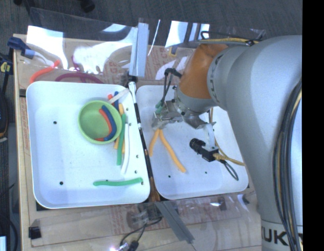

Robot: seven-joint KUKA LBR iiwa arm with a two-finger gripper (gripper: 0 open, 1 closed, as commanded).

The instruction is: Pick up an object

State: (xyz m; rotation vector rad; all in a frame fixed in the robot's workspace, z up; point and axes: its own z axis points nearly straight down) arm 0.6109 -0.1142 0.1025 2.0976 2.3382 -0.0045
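Note:
Two orange sticks lie in the right bin like an upside-down V: a long one running down to the right and a short one along the bin's left wall. My gripper hangs low over the bin's upper left part, just above where the two sticks meet. Its tip is small and dark against the arm, and I see nothing lifted in it. The grey wrist with its orange band covers the bin's far end.
The left bin holds a green bowl with red and blue curved pieces inside, several coloured sticks beside it, and a green stick near the front. A black plug with a yellow cable hangs over the right bin.

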